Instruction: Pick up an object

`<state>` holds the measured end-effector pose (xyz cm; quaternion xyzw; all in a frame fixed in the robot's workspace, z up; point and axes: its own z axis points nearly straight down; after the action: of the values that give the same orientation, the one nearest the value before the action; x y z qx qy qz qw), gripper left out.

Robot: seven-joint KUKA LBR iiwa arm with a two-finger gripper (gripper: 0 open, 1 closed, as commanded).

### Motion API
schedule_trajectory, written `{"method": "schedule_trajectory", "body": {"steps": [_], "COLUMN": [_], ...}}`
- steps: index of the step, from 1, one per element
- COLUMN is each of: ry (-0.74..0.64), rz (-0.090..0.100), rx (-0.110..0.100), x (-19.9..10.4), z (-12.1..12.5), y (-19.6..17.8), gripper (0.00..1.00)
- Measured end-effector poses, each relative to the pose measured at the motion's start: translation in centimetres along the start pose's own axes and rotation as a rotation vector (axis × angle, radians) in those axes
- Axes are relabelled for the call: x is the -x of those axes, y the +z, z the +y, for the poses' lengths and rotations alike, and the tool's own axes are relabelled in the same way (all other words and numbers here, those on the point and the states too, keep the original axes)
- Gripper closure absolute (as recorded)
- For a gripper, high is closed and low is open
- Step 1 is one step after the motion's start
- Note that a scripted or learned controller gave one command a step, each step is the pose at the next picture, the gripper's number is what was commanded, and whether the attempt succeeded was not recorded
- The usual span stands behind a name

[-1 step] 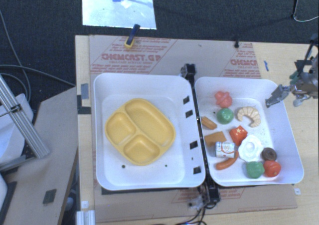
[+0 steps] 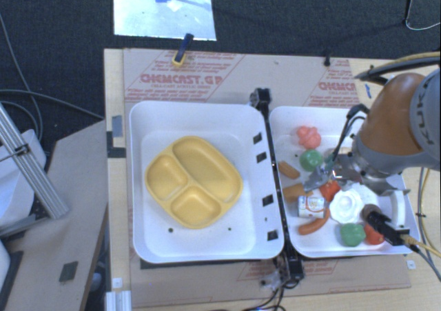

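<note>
The right bin (image 2: 288,120) holds several toy foods. Among them are a pink piece (image 2: 309,136), a green ball (image 2: 311,160), two brown sausage shapes (image 2: 289,170), a small carton (image 2: 311,204), a red sausage (image 2: 311,226), a white round piece (image 2: 346,205) and a green piece (image 2: 352,234). My gripper (image 2: 322,177) is low in this bin, just below the green ball and right over a red piece (image 2: 331,189). The grey arm with its orange band (image 2: 393,120) covers the bin's right side.
The left bin (image 2: 148,234) holds a yellow divided plate (image 2: 193,181). A black hinge strip (image 2: 269,165) separates the two bins. A yellow-and-blue tool (image 2: 182,50) lies on the board behind the bins. A grey side table (image 2: 62,220) stands at the left.
</note>
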<state>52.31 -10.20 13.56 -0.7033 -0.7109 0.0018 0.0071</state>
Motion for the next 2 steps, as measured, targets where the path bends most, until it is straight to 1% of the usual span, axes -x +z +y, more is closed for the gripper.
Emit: {"method": "schedule_trajectory", "body": {"steps": [1,2], "ry": [0.009,0.009], "rz": [-0.006,-0.005], "rx": [0.016,0.021], "x": [1.2,1.1], "z": [1.2,1.4], "y": [5.0,3.7], "gripper": [0.0,1.0]}}
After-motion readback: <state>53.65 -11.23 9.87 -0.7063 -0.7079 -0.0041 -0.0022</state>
